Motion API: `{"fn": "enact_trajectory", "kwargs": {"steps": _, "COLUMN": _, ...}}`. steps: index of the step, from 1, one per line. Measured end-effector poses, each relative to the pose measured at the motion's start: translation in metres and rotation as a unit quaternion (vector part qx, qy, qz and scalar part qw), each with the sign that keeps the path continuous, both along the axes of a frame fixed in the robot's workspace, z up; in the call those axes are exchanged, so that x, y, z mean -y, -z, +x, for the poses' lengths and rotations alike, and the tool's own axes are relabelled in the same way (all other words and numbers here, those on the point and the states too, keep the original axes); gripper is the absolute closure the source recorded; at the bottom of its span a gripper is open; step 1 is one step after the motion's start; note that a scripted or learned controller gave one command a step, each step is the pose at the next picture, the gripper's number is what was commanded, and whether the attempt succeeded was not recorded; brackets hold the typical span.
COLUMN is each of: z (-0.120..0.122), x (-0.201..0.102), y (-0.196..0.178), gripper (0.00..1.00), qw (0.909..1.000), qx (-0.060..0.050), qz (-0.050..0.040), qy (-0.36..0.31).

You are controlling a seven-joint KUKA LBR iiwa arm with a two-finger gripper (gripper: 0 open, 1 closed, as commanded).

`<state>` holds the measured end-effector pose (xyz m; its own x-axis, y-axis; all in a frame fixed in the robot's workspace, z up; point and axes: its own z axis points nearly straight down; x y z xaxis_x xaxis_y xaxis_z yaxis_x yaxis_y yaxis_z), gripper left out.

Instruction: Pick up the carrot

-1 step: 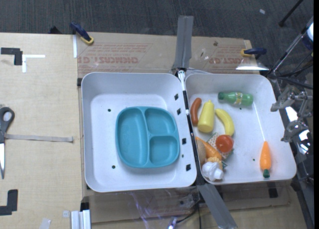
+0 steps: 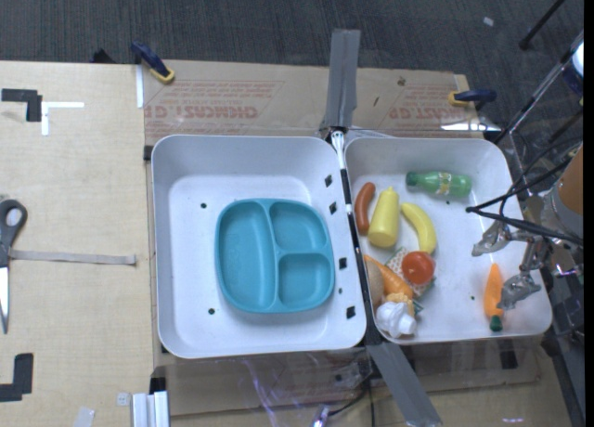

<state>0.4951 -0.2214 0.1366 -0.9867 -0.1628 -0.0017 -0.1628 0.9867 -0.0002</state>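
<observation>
Claw: the gripper (image 2: 509, 267) hung over the right edge of the right bin (image 2: 483, 151), its two metal fingers (image 2: 489, 239) spread apart — open, with nothing between them.
Contact: the lower finger's tip sat just beside the carrot's upper half; whether it touched could not be told from the slanted view.
Carrot: the carrot (image 2: 492, 293) lay on the bin floor near the right wall, toward the front corner, its green stub end pointing at the front rim.
Long axis: it ran nearly front to back in the bin, tilted only slightly.
Direction from claw: the carrot lay just below and a little left of the point between the fingers — close, not yet straddled.
Judgement: the coming move seemed to turn on shifting the claw toward the bin's front so the fingers would close across the carrot's narrow width and not along its length.
Neighbours: the tomato (image 2: 418, 266), banana (image 2: 419, 226) and green bottle (image 2: 440, 184) lay well apart to the left.
Other bin: the left bin (image 2: 186, 230) carried a blue divided plate (image 2: 276, 254).
</observation>
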Motion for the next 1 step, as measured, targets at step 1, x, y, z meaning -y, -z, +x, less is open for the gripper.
{"fn": "enact_trajectory", "kwargs": {"steps": 1, "z": -0.0101, "x": -0.0005, "y": 0.0444, "gripper": 0.00, "qw": 0.9877, "qx": 0.000, "qz": -0.0002, "qy": -0.156}}
